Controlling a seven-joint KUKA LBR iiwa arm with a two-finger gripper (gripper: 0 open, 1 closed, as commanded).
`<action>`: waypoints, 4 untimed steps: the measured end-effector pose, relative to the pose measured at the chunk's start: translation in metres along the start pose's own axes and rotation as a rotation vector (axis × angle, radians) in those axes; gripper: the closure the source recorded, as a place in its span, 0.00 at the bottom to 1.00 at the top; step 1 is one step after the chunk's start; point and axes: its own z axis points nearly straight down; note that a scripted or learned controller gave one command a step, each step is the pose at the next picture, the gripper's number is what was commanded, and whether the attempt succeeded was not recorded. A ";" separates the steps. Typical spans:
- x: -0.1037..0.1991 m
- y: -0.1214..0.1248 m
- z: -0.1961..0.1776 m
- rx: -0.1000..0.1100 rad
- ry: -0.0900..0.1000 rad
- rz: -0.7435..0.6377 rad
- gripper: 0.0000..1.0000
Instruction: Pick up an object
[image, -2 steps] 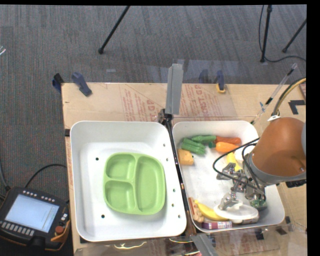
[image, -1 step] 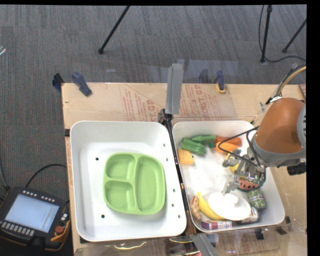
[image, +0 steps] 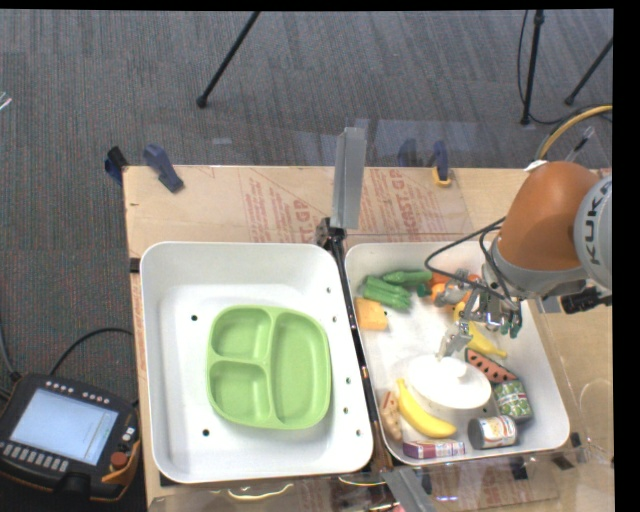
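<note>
My gripper (image: 466, 332) hangs over the middle of the right bin (image: 553, 385), below the grey arm with its orange band (image: 545, 215). It sits just above the far rim of an upturned white bowl (image: 450, 383). Close by lie a yellow piece (image: 488, 346), a watermelon slice (image: 490, 364) and a small orange item (image: 441, 286). Green pepper-like vegetables (image: 388, 290) and an orange wedge (image: 371, 316) lie at the bin's far left. I see nothing held.
A banana (image: 425, 416), a can (image: 493, 431), a green packet (image: 513, 399) and a purple bar (image: 433, 450) crowd the right bin's near side. The left bin (image: 170, 290) holds a green divided plate (image: 268, 368). A pendant (image: 65, 430) lies left of the bench.
</note>
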 end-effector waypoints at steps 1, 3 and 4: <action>0.001 0.001 0.001 0.000 0.001 -0.020 0.00; -0.002 -0.001 0.001 -0.001 0.005 0.048 0.00; -0.010 -0.001 0.001 -0.001 0.006 0.070 0.00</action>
